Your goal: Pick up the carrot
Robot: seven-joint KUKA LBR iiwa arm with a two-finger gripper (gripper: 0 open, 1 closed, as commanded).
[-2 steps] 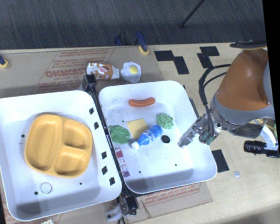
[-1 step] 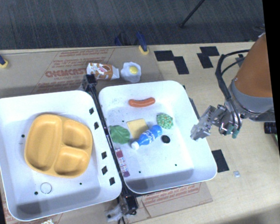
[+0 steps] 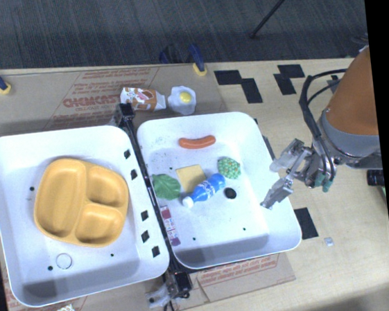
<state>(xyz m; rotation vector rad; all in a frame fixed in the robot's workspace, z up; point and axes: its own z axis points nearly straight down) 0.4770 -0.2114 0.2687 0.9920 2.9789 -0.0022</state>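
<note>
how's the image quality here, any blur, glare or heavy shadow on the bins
Camera view: lighting is even and soft, with faint shadows along the near inner walls of both bins; the right bin shows mild sheen but no harsh glare; the carrot and blue bottle read clearly though slightly soft; the gripper is somewhat blurred; the yellow tray shows gentle highlights.

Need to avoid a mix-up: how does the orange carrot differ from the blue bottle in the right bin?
The carrot is orange, slim and lies level near the far wall; the blue bottle is fatter, white-capped and lies slantwise mid-bin. The carrot lies alone; the bottle touches the yellow block. Both lie flat.
</note>
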